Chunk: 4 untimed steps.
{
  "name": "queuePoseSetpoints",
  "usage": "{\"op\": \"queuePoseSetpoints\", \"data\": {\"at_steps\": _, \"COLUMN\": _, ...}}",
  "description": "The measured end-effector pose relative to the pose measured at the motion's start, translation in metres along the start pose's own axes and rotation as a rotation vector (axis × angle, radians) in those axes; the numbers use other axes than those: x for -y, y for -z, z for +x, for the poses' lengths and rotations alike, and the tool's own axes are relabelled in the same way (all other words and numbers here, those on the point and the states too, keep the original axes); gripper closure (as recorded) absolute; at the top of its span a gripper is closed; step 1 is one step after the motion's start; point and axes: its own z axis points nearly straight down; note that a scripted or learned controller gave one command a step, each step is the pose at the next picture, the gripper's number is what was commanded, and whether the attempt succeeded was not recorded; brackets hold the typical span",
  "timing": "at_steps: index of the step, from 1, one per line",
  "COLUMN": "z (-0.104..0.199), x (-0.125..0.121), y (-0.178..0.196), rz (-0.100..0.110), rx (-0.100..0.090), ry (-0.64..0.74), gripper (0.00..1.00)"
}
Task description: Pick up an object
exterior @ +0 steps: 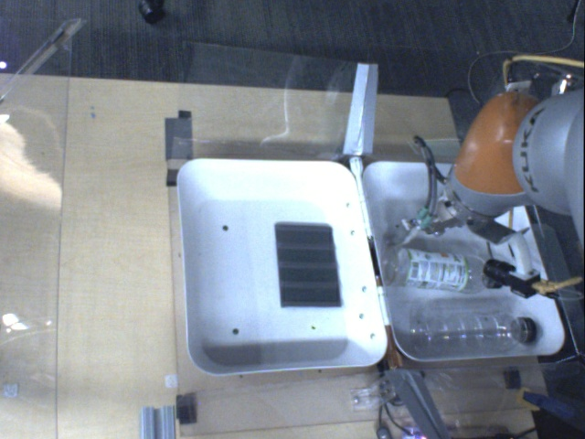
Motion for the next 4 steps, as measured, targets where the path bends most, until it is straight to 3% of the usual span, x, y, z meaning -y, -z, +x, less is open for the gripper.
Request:
{"op": "queuePoseSetpoints", "data": {"at_steps": 1, "z": 0.001, "x": -0.044, "y": -0.001, "rz": 0.001, "rx": -0.001, "ry": 0.017, "gripper": 0.00}}
{"op": "queuePoseSetpoints", "data": {"at_steps": 2, "z": 0.022, "x": 0.006, "y": 0.000, "rz": 0.001, "rx": -0.001, "ry": -0.070, "gripper": 0.00}}
{"op": "queuePoseSetpoints", "data": {"at_steps": 3, "z": -0.042, "x": -0.058, "y": -0.002, "rz": 0.019, "rx": -0.014, "ry": -0.029, "gripper": 0.00}}
{"op": "queuePoseSetpoints", "data": {"at_steps": 4, "z": -0.012, "x": 0.004, "y": 0.000, "rz": 0.000, "rx": 0.000, "ry": 0.382, "gripper": 0.00}}
